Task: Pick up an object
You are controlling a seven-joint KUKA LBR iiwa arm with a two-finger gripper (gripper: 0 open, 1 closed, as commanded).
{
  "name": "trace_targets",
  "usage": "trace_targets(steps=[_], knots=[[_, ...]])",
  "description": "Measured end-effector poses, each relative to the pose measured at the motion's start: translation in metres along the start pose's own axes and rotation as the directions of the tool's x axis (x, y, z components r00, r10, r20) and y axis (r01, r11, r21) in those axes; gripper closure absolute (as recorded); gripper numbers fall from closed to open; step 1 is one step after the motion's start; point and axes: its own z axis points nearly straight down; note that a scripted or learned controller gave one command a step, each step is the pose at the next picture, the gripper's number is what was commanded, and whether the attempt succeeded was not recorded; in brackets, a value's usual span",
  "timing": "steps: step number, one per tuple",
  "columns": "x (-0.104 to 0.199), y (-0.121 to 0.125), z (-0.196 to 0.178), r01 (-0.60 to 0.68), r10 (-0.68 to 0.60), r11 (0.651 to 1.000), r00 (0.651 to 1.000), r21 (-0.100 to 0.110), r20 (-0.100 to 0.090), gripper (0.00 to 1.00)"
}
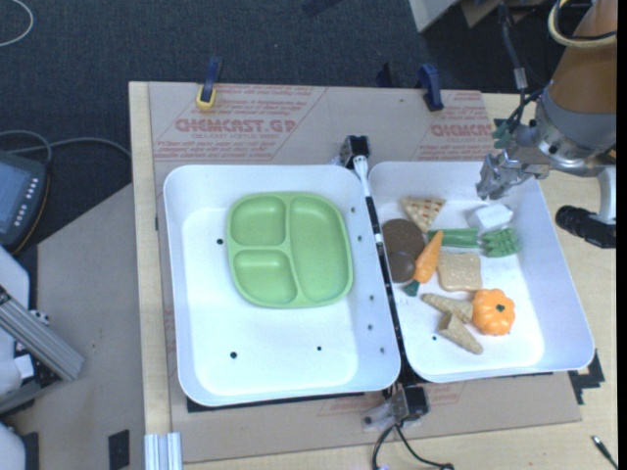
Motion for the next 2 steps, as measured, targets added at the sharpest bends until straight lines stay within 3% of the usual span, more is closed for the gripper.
trace_targets(steps=[2], knots=[[0.102,-0.036,-0.019,0.001,-0.001,1.000,1.000,0.000,-0.001,1.00]])
